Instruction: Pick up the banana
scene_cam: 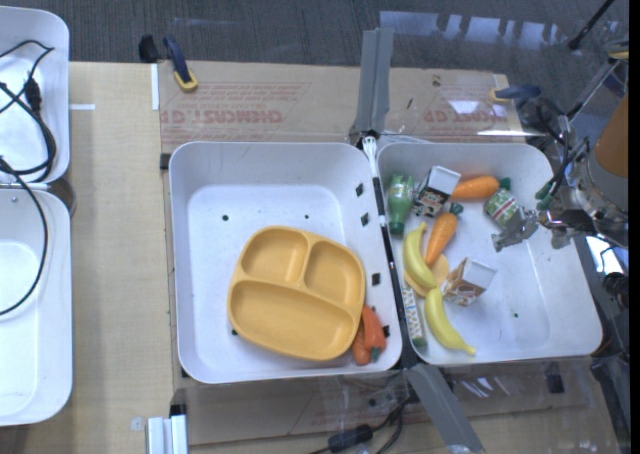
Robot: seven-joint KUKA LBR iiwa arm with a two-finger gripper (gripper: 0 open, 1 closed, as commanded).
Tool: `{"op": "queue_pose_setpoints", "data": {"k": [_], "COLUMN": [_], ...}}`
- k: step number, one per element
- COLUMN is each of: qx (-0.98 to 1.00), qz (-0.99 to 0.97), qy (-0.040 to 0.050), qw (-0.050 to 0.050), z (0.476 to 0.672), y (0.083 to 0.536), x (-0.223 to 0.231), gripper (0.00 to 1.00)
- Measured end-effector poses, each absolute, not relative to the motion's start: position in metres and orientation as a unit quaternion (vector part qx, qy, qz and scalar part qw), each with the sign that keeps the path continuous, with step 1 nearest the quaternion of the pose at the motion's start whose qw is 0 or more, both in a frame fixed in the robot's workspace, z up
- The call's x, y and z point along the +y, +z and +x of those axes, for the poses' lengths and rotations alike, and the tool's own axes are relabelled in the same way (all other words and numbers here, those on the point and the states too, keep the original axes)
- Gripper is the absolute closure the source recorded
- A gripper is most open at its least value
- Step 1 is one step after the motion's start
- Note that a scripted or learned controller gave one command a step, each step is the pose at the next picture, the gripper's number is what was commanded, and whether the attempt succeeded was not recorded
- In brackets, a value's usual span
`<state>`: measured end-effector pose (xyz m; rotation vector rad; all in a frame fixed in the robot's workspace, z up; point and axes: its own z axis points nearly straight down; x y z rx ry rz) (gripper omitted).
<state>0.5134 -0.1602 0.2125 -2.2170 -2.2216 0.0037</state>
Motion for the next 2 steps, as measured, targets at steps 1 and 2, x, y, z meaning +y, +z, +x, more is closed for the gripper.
{"op": "queue_pose_setpoints", "data": {"k": [1,2], "qx": [-0.756,-0.820], "qz": [-0.654,-0.572], "qy": [0.0001,0.0001], "qw": [-0.001,0.000], "z": [0.478,0.478], "y": [0.094,0.191], "x": [-0.109,-0.091], "gripper": [0.00,0.00]}}
